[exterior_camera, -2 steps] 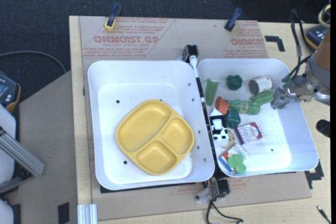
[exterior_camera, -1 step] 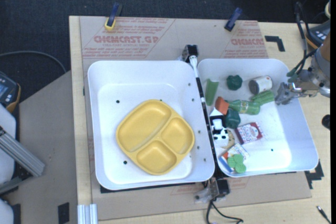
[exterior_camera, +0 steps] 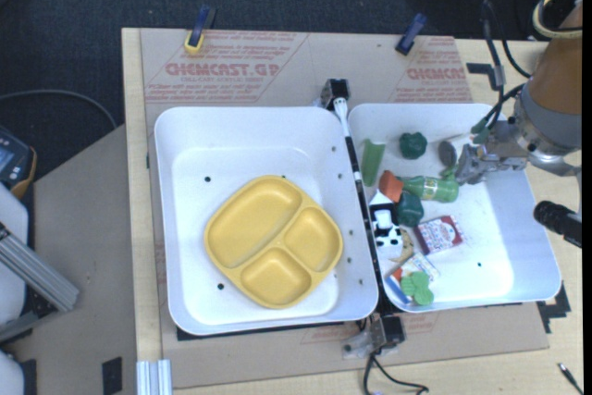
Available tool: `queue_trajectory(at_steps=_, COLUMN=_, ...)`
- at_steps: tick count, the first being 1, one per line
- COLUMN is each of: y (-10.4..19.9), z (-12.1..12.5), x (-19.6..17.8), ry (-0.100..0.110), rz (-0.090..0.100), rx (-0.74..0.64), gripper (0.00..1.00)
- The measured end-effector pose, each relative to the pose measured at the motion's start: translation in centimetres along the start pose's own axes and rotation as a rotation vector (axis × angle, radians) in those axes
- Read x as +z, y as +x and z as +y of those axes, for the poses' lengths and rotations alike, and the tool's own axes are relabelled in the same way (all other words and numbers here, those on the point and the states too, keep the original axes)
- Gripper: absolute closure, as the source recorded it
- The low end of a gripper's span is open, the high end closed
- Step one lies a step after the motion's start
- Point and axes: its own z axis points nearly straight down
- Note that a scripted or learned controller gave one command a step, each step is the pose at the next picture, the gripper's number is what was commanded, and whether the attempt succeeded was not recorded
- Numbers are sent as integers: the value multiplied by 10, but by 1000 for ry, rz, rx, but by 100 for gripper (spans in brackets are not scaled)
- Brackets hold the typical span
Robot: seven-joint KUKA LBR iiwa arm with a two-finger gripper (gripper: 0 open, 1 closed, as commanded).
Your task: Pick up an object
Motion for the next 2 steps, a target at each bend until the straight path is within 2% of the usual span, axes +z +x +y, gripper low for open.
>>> queue_trajectory(at_steps=1, y=55, z=17, x=10, ry=1, rz=0, rx=-1, gripper=100)
queue_trajectory(at_steps=2, y=106, z=35, x=-5, ry=-6, rz=-1, rx=-1, gripper=100)
